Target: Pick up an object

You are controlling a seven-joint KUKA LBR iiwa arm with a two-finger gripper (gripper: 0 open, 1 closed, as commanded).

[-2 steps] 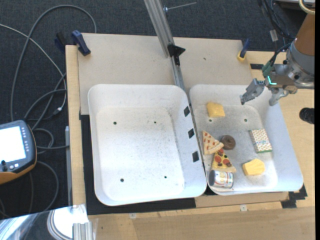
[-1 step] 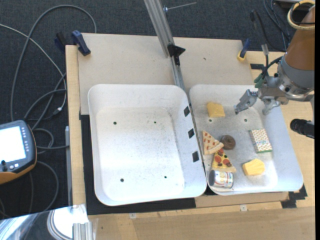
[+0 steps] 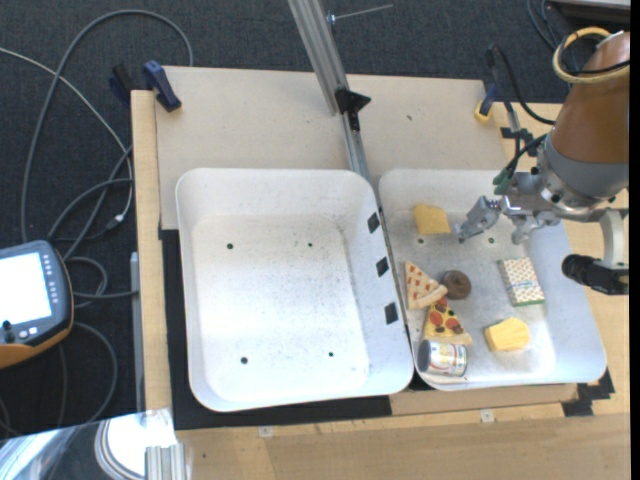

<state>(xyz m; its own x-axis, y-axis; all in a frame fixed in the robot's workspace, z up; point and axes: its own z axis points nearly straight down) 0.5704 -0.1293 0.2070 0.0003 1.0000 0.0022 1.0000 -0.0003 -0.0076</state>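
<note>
While pincer (image 3: 497, 219) hangs spread, pinching nothing, right bin (image 3: 590, 343), cheese block (image 3: 432, 219) just beside, left bin (image 3: 200, 193) open

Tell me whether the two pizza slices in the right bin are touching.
Cannot tell. In the camera view the upper pizza slice and lower pizza slice meet near the chocolate donut; no gap shows, but contact isn't plain.

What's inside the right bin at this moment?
The right bin holds a yellow block, two pizza slices, a brown disc, a can, a patterned packet and a yellow wedge. The hand covers the floor beneath it.
</note>
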